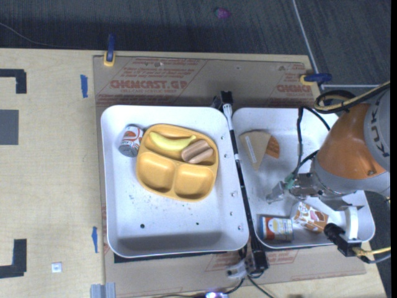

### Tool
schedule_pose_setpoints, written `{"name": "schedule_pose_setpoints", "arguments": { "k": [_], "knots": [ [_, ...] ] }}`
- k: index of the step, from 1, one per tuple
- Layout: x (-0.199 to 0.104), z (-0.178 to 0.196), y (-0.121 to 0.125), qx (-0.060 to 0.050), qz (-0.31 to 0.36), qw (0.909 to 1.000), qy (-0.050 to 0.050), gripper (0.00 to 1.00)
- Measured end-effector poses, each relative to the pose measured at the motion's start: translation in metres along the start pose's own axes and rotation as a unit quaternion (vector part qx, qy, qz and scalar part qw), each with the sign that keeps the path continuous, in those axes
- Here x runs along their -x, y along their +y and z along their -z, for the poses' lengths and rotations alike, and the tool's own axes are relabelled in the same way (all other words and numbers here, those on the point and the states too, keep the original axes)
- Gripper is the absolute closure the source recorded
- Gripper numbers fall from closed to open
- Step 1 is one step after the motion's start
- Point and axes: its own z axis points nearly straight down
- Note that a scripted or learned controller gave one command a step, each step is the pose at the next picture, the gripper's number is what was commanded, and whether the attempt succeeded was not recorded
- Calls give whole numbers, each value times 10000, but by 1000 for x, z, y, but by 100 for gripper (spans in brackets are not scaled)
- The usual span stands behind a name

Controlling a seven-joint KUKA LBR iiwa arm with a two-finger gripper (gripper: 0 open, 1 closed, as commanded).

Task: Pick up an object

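We take the divider point(239, 166) between the two white bins as our landmark and read from left to right. Well to its left, in the left bin point(124, 222), a small can point(130, 140) lies on its side against the yellow sectioned tray point(177, 161), which holds a banana point(169, 143) and a hot dog point(197, 152) in its upper compartments.

Just right of the divider, in the right bin point(282, 120), a wedge-shaped sandwich piece point(258, 146) lies toward the far end. Nearer to us, and also close to the divider, a small jar with a red end point(276, 228) lies on its side, its long axis running left to right along the bin's near wall. Just beyond it to the right sits a small orange-and-white packet point(311, 218).

The gripper point(286, 189) hangs above the bin floor between the sandwich piece and the jar, and the grey arm with its orange band point(350, 151) comes in from the right. The fingers are too small and cluttered for us to tell whether they are wide or narrow, and we see nothing between them.

In our judgement the move turns on this: the jar lies toward the near wall from the fingers and slightly toward the divider, and the packet is about as near on the other side. A grasp across the jar's short axis would suit it best.
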Motion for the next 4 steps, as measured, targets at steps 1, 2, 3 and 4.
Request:
{"name": "schedule_pose_setpoints", "arguments": {
  "k": [1, 2, 3, 4],
  "knots": [
    [0, -11, -4, -79, 16, 9999, 63, 0],
    [5, 0, -2, -22, -7, 10000, -4, 100],
    [-59, 85, -4, -135, 25, 9999, 83, 100],
    [-59, 85, -4, -137, 25, 9999, 81, 0]
  ]
}}
